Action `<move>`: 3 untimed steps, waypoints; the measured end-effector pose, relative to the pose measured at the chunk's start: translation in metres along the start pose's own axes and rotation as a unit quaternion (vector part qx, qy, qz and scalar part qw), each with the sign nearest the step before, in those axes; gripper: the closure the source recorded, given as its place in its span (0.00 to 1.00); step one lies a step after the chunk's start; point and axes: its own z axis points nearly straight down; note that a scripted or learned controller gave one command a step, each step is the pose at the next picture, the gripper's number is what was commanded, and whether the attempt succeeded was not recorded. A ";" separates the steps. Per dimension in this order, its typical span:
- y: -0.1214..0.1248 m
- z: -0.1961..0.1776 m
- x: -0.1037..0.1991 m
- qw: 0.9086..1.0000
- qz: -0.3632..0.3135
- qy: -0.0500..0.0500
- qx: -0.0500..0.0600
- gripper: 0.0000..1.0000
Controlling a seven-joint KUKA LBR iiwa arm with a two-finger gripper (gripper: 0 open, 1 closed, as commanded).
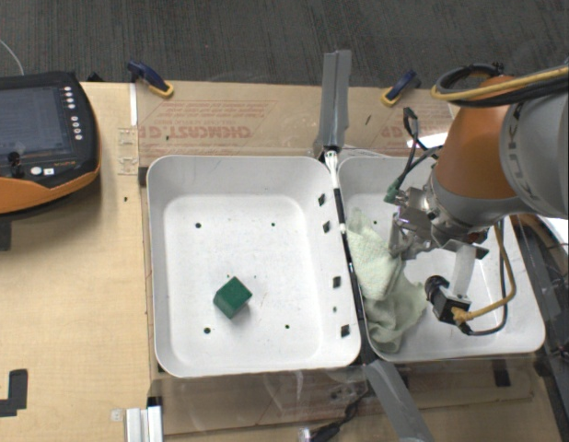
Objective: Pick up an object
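Your bench (63, 284) carries two shallow white bins side by side, and the arm (505, 155), grey with its orange band, reaches in from the right and hangs low over the right bin (515, 334). That bin holds a pale, crumpled cloth (381, 284) bunched against its left wall, beside the divider. The left bin (174, 339) holds one small green block (233, 297), sitting alone on the floor toward the front, well apart from every wall.

The gripper (401, 247) sits at the upper right edge of the cloth, touching it or just above it; you cannot tell which from this angle. Whether it is released, clenched or has fabric in its grasp cannot be told either, since the wrist body and cables cover it.

To do this step well, treat the cloth as the likely target, because the tool is already on it. Soft fabric slips, so go for a raised fold and not a flat patch, and press down far enough that material bunches into the grip before you close. Lift straight up and slowly, and watch that the cloth rises with the tool and does not drag on the divider. If nothing comes up, the block is the cleaner choice: rigid, isolated, with open floor all round for a square approach.
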 end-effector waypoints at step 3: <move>-0.031 -0.115 -0.013 0.989 0.150 -0.002 0.001 1.00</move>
